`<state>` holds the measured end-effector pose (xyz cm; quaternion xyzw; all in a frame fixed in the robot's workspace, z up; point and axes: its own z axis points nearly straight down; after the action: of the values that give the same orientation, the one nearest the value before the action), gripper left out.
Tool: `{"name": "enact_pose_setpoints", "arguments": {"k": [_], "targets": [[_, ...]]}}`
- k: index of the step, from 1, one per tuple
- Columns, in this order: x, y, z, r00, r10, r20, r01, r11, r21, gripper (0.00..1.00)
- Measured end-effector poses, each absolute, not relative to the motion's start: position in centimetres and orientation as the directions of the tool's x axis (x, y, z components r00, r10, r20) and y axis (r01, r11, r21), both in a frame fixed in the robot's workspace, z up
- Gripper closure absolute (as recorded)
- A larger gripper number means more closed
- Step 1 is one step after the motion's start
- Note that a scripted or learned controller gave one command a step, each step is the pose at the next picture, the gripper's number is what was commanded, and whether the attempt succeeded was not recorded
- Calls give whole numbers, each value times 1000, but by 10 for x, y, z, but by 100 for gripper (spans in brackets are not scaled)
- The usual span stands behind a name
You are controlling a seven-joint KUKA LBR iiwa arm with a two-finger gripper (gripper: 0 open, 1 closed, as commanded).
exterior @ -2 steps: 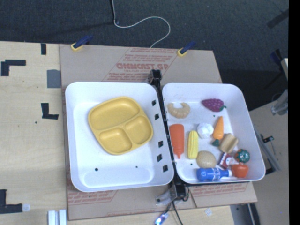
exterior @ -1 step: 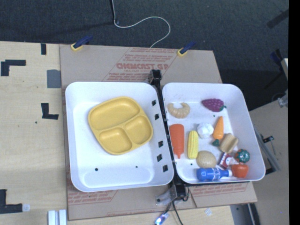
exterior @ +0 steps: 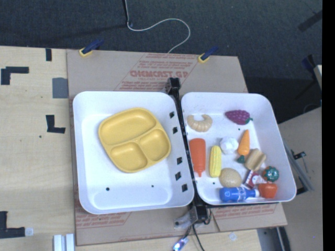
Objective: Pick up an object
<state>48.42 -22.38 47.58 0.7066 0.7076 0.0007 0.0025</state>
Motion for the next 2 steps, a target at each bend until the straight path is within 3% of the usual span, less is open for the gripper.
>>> {"name": "enact_pose_setpoints", "arguments": {"k": [1,2], "targets": [[483,-223,403,0,1000,2,1000,0,-7,100],[484,-224,434,-1,1000,-1,1000,1,2,100]]}}
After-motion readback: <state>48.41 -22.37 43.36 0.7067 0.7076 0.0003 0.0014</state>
